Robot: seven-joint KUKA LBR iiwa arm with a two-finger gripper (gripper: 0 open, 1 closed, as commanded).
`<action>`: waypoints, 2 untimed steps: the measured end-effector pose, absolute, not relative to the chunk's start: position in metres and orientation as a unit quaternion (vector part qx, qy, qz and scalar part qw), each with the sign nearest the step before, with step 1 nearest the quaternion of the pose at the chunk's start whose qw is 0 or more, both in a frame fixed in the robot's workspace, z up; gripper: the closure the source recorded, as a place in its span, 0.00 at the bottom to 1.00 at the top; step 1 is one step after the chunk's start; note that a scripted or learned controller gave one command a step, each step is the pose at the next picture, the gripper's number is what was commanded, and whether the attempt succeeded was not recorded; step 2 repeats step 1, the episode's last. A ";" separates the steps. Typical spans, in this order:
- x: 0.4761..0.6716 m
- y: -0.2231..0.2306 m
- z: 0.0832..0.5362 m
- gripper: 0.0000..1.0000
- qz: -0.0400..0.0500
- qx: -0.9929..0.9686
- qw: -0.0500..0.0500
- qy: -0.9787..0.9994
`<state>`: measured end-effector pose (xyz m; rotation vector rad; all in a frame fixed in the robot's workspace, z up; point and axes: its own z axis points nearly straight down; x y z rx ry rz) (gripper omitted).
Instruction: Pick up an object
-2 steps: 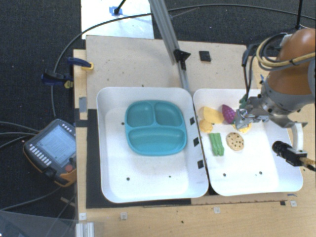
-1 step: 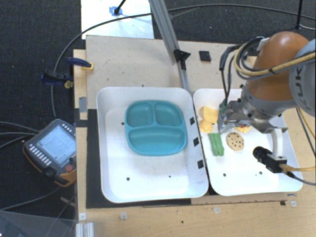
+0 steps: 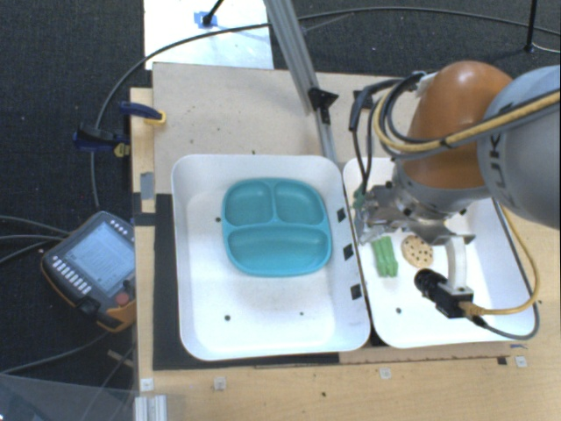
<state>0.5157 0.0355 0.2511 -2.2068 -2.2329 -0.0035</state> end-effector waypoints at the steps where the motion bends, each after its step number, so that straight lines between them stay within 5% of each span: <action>1: 0.509 0.092 0.232 1.00 0.000 -0.703 0.002 -0.711; 2: 0.509 0.092 0.232 1.00 0.000 -0.703 0.002 -0.711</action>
